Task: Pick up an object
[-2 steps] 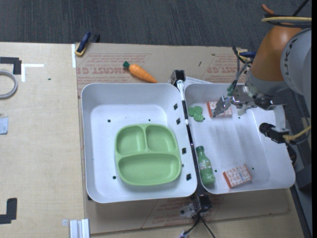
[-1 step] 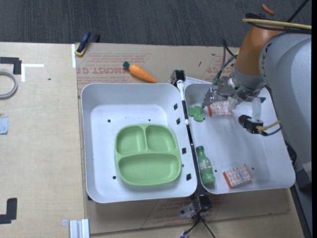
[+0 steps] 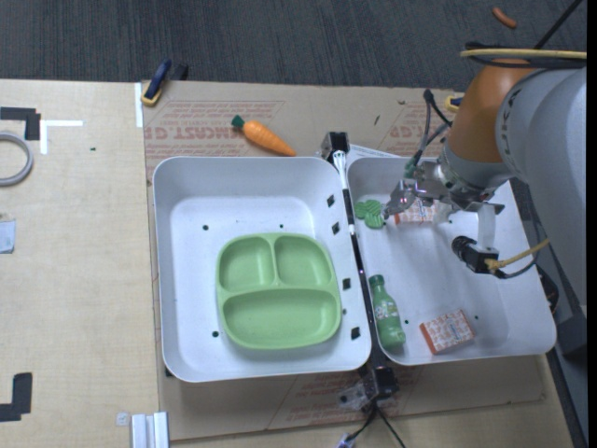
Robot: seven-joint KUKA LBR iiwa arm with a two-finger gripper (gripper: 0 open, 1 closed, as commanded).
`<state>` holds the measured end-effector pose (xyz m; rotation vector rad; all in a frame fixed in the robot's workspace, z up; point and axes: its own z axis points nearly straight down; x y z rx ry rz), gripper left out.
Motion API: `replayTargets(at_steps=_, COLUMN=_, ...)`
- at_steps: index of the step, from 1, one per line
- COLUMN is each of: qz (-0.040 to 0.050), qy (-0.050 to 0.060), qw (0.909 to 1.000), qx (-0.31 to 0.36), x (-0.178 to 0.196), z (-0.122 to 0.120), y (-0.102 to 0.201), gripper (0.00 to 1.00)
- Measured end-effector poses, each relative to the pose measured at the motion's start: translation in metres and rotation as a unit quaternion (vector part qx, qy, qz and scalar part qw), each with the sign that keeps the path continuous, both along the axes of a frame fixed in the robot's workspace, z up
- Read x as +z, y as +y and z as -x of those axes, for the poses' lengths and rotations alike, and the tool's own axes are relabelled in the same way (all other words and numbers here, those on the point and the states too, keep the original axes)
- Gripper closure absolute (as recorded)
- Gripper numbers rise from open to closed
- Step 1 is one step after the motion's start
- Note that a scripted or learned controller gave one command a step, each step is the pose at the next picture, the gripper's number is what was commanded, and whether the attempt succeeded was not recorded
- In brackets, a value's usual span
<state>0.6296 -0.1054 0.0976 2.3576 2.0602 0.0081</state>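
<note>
My gripper (image 3: pixel 408 201) is low over the back left part of the right bin (image 3: pixel 508 339), coming down from the grey arm with the orange band. Right under it lies a small white and red packet (image 3: pixel 417 216), partly hidden by the gripper. A green leafy toy (image 3: pixel 370 213) sits just left of the gripper against the bin's left wall. A green bottle (image 3: pixel 386 312) lies along the same wall nearer the front. An orange-red box (image 3: pixel 447 331) rests at the front of the bin.
The left bin (image 3: pixel 177 250) holds a green divided plate (image 3: pixel 278 290). A toy carrot (image 3: pixel 264 136) lies on the cardboard behind the bins. A black cable end (image 3: pixel 471 253) hangs over the right bin beside the arm.
</note>
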Motion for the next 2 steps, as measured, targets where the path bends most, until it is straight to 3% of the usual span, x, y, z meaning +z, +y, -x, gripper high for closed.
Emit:
replayTargets(at_steps=1, qz=0.0003, qy=0.0, qw=1.0, qx=0.001, x=0.0104, z=-0.0005, y=-0.0005, gripper=1.0)
replayTargets(at_steps=2, qz=0.0004, qy=0.0, qw=1.0, qx=0.001, x=0.0104, z=-0.0005, y=-0.0005, gripper=0.0)
